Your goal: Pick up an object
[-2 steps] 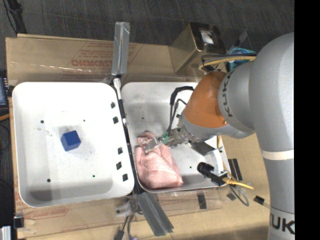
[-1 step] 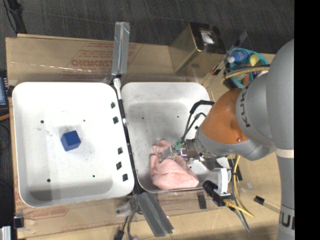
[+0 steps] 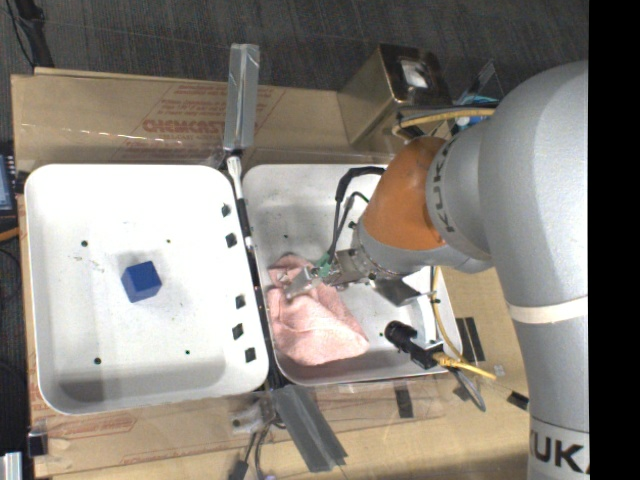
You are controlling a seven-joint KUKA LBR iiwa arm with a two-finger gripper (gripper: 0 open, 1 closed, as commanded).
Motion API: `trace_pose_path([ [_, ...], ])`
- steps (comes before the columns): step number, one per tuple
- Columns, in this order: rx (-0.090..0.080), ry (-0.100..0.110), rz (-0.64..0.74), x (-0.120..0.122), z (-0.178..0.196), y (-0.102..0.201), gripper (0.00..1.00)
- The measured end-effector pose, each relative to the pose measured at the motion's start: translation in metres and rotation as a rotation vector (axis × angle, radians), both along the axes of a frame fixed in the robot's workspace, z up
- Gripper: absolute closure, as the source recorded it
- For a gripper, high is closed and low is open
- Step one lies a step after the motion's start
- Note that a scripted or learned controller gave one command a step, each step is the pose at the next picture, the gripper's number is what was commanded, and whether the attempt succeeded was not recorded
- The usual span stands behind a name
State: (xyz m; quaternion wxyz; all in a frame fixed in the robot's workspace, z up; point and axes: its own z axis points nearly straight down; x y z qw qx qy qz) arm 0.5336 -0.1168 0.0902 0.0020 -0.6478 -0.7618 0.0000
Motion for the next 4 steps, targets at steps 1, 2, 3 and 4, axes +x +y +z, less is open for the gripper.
trace_pose_path([
  [1, 0.004, 0.008, 0.003, -0.0005, 0.0069, 0.0003, 1.00],
  [2, 0.004, 0.008, 0.003, -0.0005, 0.0069, 0.0003, 0.00],
  [3, 0.006, 0.017, 0.007, -0.0014, 0.0125, 0.0008, 1.00],
  [4, 0.006, 0.017, 0.008, -0.0014, 0.0126, 0.0008, 0.00],
])
